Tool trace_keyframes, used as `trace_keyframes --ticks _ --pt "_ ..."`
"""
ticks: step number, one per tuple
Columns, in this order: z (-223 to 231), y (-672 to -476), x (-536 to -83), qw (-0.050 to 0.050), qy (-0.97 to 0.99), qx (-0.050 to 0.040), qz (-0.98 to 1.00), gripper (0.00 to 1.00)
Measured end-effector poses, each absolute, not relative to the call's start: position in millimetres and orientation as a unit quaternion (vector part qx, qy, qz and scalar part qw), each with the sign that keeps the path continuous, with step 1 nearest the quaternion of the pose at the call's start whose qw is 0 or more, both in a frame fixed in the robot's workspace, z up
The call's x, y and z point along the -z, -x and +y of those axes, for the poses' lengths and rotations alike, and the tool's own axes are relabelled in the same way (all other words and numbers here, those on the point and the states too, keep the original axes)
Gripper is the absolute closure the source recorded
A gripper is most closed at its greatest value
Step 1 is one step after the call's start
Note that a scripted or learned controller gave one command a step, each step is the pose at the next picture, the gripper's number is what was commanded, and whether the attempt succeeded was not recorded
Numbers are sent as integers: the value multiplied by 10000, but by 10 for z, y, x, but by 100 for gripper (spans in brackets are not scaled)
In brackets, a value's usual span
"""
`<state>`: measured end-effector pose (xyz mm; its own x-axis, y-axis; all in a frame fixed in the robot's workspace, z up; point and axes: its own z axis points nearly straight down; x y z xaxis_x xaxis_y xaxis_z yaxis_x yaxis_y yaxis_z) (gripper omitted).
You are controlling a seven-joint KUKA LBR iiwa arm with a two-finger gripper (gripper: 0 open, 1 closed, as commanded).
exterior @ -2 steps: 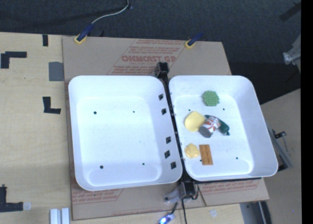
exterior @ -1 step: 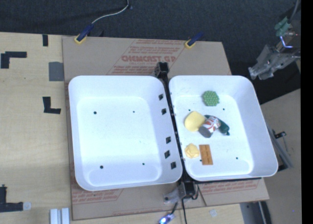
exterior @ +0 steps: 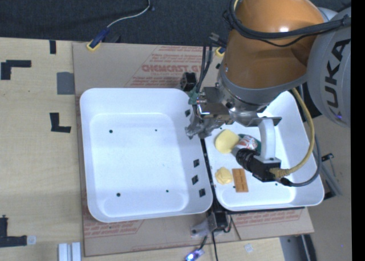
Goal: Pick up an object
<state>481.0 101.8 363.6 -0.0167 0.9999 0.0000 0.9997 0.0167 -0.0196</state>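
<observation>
Arm reaches in from the right, its orange band over the right-hand bin [exterior: 308,200]. The pincer [exterior: 195,123] sits low at that bin's inner wall, right by the divide with the left-hand bin [exterior: 85,103]. Cannot tell if the pincer is spread or pressed together, since there is too much clutter and shadow there. Nothing seen pinched in it.

All the candidates are in the right-hand bin. The big yellow lump [exterior: 226,140] is nearest, just beside the pincer toward the bin's middle. A small yellow piece [exterior: 223,175] lies nearer the front wall, touching or almost touching a flat orange-brown block [exterior: 241,181]. A small red-and-green thing [exterior: 247,139] pokes out beside the big lump, partly hidden by the wrist; can't say what it is.

Handling, as a judgement:
- **Big yellow lump:** looks rounded and matte, probably light and a bit soft, like foam. It should give under a squeeze and not slip much. Take it from above, across its narrower width at the middle.
- **Orange-brown block:** looks stiff and thin and lies flat, so there is little to grip from above. It would need its long edges, and the small yellow piece crowds one side.
- **Small yellow piece:** likely light and easily nudged away.

No grasp yet, I judge. The pincer is on the wall side of the lump and would need to shift toward the bin's middle before closing. Risks are clipping the bin wall or shoving the lump into the red-and-green thing.

Both bins rest on a cardboard sheet [exterior: 159,69] on the worktop [exterior: 34,168].
</observation>
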Motion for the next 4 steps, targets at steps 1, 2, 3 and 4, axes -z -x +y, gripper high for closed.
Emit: trace_keyframes --ticks 1,2,3,4 --pt "951 -4834 -3588 13 7065 -17 -7077 100" --pt "1103 -4839 -4180 -10 7057 20 -7085 100" --pt "850 -4827 -3392 24 7079 -44 -7063 100" --pt "1047 -4842 -4553 -27 7055 49 -7087 100"
